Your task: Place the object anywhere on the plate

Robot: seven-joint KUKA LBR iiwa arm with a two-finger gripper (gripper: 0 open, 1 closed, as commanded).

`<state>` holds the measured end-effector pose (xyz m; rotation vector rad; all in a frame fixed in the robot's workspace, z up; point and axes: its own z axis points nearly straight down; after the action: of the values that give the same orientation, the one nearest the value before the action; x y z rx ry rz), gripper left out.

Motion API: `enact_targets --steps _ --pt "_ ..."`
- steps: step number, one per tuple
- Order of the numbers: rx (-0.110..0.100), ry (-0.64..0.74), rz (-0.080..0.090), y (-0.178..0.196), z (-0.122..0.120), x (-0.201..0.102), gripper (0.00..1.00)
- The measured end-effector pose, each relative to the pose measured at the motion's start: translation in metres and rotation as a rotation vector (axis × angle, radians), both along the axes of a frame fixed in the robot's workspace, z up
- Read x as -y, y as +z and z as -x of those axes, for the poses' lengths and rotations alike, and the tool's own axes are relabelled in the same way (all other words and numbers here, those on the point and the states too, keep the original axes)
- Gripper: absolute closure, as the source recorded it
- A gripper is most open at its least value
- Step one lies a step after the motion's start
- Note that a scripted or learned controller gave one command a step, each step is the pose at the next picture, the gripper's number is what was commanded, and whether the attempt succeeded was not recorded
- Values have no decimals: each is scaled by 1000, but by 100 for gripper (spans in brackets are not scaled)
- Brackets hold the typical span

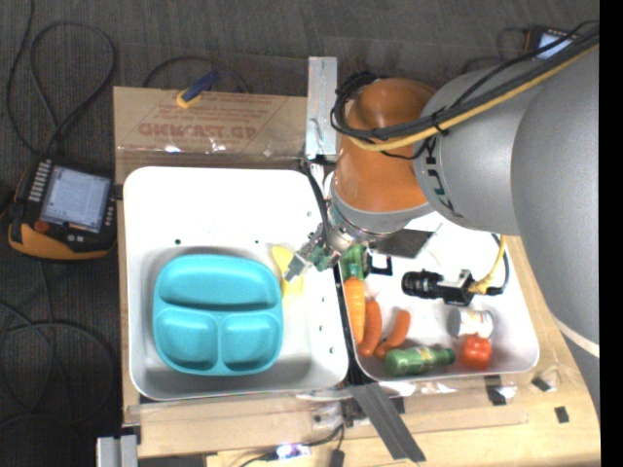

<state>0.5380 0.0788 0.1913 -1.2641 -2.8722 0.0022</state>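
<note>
Orange-and-black teach pendant (63, 207): lies on the dark carpet left of the bench. Its screen glows pale blue, with text too small to read.
Cardboard sheet (209, 125): brown, flat behind the left bin. Faded red print runs across it, too blurred to read with any certainty. A blue clip-like thing (198, 88) sits at its back edge.
Left bin (204, 193): white and shallow.
Plate (219, 314): light blue, with one wide compartment at the back and two smaller ones in front. It sits in the front half of the left bin.
Yellow object (282, 263): small, on the floor of the left bin, off the plate. It lies just beside the plate's back right corner, between the plate and the gripper.
Gripper (316, 253): low over the right edge of the left bin, close to the wall between the bins, with its tip right at the yellow object. How far open it is cannot be told, nor whether it has hold of anything.
Arm (384, 154): grey with an orange band, coming in from the right. Dark lettering on the grey casing is unreadable.
Right bin (511, 319): white.
Carrot (356, 311): along the right bin's left wall, green top toward the gripper.
Smaller orange piece (395, 327): just beside the carrot.
Green bottle-shaped item (419, 360): on its side at the front wall, label unreadable.
Red item (475, 350): just right of the green one, with a white item (474, 321) touching it behind.
</note>
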Motion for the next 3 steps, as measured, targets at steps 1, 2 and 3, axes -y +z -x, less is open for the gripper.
enact_targets --steps 1,2,3 --pt "0 0 0 0 0 0 0" --pt "0 325 -1 -41 46 -66 0" --pt "-3 323 -3 -33 46 -66 100"
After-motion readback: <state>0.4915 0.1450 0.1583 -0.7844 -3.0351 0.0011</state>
